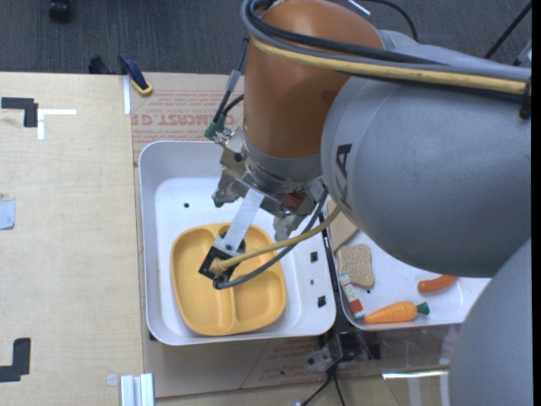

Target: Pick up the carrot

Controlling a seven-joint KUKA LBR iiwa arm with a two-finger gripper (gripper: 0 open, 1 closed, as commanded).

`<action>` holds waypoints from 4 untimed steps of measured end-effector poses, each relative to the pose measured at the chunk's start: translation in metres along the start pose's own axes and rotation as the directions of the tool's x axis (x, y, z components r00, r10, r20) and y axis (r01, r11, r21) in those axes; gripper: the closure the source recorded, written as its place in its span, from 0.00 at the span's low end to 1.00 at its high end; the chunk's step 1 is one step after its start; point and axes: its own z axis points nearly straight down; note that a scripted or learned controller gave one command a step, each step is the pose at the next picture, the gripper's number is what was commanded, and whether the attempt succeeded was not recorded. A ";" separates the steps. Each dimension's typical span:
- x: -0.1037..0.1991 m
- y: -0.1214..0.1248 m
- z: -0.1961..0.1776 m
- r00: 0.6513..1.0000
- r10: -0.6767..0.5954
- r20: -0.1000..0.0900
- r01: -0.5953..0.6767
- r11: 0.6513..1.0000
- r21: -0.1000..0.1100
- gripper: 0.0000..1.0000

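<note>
Wrist over yellow plate, left bin; carrot in right bin, well apart. Traverse first, straddle carrot across short axis, then descend. Jaws state: can't tell

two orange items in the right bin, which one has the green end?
The carrot, the lower one in view; the plain orange piece above it has none.

The carrot is small and orange with a green top. It lies flat on its side, well apart from the pincer, to its right and lower down in the view.
</note>
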 end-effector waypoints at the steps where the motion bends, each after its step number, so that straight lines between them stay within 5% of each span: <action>1: -0.089 0.061 0.014 0.997 -0.078 0.001 0.078 0.997 0.003 0.00; 2: -0.092 0.062 0.170 0.870 -0.494 -0.002 0.494 0.870 0.005 0.00; 3: -0.092 0.065 0.246 0.997 0.070 -0.020 -0.069 0.997 0.014 0.00; 4: -0.094 0.070 0.238 0.997 0.073 -0.018 -0.073 0.997 0.001 1.00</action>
